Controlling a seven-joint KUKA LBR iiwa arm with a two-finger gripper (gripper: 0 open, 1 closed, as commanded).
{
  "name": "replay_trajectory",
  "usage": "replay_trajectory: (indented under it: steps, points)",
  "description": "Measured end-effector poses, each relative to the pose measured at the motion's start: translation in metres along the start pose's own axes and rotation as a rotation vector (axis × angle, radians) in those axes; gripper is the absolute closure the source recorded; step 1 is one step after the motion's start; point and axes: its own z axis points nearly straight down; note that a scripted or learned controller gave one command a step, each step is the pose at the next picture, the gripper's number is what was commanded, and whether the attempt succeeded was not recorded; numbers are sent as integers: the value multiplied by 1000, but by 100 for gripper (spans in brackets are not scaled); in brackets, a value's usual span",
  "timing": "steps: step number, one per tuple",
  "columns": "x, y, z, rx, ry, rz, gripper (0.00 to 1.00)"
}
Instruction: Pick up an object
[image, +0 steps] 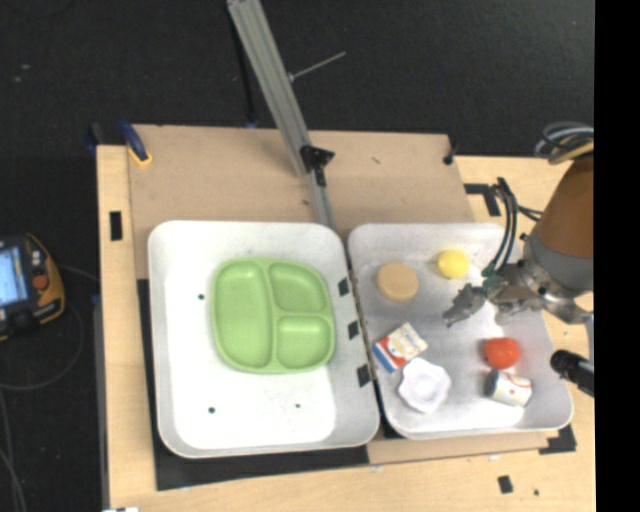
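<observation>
Red object (502, 351) lies just below-right of the jaws (463, 304).

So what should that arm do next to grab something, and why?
Probably lower toward the red object. The gripper hangs above the right bin with nothing between its fingers, and that object lies close below it, apart from its neighbours.

Arm (565, 215) enters from right, wrist bent low, claw (462, 303) pointing left.

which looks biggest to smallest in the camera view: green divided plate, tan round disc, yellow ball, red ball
1. green divided plate, by far
2. tan round disc
3. red ball and yellow ball: too alike in apparent size to rank.
</observation>
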Motion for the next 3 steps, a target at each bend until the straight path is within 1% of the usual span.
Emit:
replay_trajectory:
  steps: [1,2,3]
  points:
    - [-6,-1,62,4,-1,3,0]
    - [-9,3,103,-11,-5,6,0]
    - [-10,2,93,-10,-6,8,100]
